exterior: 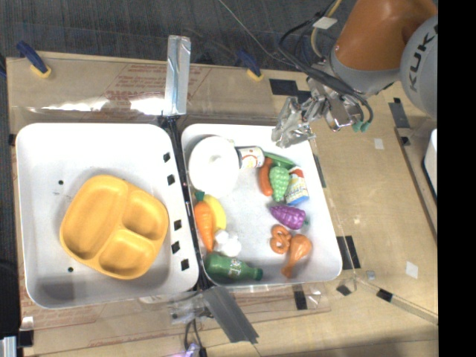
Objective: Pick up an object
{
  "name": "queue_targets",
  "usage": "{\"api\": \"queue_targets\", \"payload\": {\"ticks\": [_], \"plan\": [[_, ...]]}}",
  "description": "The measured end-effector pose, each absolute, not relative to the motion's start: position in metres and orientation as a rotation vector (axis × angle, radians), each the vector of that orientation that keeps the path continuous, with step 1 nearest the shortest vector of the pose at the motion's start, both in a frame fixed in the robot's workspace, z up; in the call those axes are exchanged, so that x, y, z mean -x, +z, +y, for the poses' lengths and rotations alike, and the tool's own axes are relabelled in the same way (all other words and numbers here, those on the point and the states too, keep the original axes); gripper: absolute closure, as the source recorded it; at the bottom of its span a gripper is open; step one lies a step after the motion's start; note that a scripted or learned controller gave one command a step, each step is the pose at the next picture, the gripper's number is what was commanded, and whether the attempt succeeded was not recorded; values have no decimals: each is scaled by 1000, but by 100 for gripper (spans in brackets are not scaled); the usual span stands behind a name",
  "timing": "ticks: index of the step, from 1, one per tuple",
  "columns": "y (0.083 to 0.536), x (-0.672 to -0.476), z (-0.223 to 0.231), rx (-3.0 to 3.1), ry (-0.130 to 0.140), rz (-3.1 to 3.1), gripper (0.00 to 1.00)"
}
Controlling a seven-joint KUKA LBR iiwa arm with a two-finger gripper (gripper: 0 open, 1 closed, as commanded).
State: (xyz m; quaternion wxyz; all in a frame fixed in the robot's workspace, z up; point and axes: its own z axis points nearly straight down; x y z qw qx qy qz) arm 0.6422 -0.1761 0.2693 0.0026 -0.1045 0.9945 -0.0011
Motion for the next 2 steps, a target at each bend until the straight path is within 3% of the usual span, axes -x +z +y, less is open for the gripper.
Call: {"api": "queue_targets", "payload": {"ticks": [1,2], "plan": [[282,-658,-209,637,-5,3071,100],[261,-658,-187,981,0,2983,100]]}}
